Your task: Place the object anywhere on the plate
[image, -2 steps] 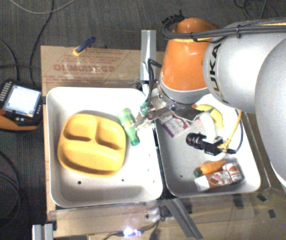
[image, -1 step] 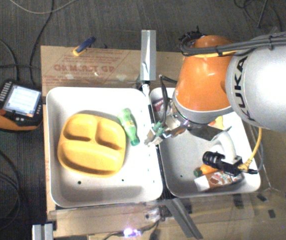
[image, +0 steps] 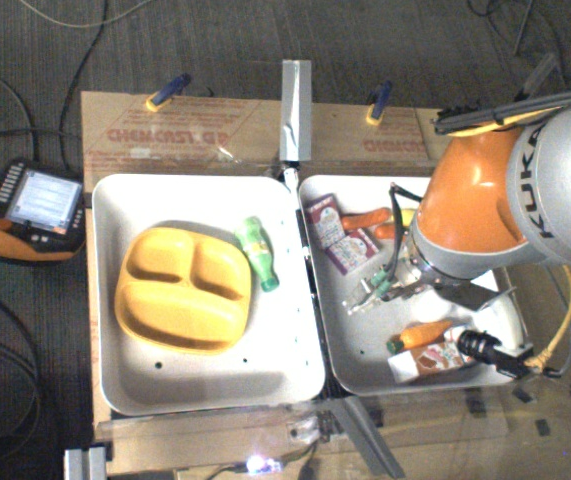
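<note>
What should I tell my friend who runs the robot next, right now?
Claw: low over the right bin; whether it is open or shut is unclear, and no object can be seen held in it.
Yellow plate: in the left bin, nothing on it. A green bottle lies beside its right edge.
Done: nothing placed yet.
Left: grab an object and set it on the plate.

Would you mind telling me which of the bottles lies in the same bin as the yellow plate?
The green bottle, lying beside the plate in the left bin; the orange-bodied bottle lies in the right bin.
</note>
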Motion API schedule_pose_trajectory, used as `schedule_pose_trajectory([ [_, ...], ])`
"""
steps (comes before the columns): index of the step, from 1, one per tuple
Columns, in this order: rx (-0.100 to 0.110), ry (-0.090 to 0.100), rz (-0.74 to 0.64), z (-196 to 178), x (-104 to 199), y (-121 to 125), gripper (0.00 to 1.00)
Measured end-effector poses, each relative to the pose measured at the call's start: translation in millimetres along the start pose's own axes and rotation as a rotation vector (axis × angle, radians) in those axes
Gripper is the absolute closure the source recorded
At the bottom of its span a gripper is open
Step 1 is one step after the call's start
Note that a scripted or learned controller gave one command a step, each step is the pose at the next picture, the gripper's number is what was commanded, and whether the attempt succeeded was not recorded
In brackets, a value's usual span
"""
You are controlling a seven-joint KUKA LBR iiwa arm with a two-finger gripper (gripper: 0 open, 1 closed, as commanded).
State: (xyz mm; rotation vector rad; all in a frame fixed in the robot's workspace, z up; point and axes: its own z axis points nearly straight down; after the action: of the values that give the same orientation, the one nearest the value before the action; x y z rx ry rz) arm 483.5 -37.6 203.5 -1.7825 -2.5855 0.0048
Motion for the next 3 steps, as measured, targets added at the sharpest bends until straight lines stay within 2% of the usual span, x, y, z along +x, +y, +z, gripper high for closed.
schedule_pose_trajectory([
  [1,-0.004,-0.001,-0.352,-33.6,6.6,3.8,1.0],
  [2,-0.002,0.001,-0.635,-9.3,30.5,11.7,1.0],
  [3,-0.002,0.003,-0.583,20.2,60.0,22.5,1.0],
])
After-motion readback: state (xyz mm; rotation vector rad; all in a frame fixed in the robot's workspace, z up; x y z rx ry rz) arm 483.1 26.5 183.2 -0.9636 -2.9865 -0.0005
